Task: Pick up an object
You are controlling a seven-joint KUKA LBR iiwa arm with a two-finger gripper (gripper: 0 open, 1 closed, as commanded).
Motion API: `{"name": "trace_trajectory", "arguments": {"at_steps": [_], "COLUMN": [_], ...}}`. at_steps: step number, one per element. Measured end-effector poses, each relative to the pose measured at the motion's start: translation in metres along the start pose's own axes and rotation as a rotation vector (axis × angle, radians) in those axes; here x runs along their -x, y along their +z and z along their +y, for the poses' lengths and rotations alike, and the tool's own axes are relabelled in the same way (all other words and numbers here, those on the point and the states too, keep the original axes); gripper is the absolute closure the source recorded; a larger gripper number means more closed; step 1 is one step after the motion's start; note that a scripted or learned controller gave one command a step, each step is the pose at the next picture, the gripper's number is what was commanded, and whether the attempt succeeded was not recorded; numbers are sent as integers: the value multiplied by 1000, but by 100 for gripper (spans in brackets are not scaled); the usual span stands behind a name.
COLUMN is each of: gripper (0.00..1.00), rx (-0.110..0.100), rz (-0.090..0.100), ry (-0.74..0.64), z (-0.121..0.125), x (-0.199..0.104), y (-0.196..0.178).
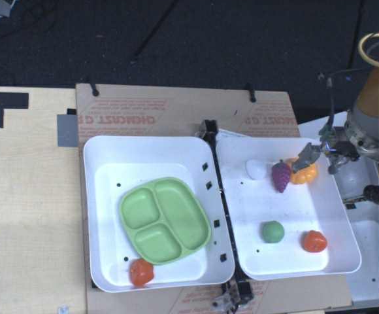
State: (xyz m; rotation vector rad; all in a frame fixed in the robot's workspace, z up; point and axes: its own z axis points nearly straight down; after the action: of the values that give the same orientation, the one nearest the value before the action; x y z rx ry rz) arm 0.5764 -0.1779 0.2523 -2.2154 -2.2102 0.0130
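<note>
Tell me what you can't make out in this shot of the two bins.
- Gripper: in the camera view it sits over the orange object in the right bin; its fingers blur together, so contact is unclear.
- Orange object: part covered by the gripper, shape unreadable.
- Arm: cut off by the right edge.
- White item: too pale against the bin to identify.

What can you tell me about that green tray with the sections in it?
The light green divided plastic plate lies flat in the left shallow white bin, turned at an angle to the bin's walls. It has rounded corners, a raised rim and three compartments: one long, two smaller. It looks smooth and matte, and nothing lies in it. A small red tomato-like toy sits by its lower corner, very close or just touching.
</note>
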Motion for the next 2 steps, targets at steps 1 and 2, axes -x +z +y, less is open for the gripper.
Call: {"name": "trace_trajectory", "arguments": {"at_steps": [1, 2], "gripper": [0, 0], "rx": [13, 6], "rz": [-3, 0], "ry": [-3, -3], "z": [2, 6], "x": [0, -8], "y": [-8, 54]}}
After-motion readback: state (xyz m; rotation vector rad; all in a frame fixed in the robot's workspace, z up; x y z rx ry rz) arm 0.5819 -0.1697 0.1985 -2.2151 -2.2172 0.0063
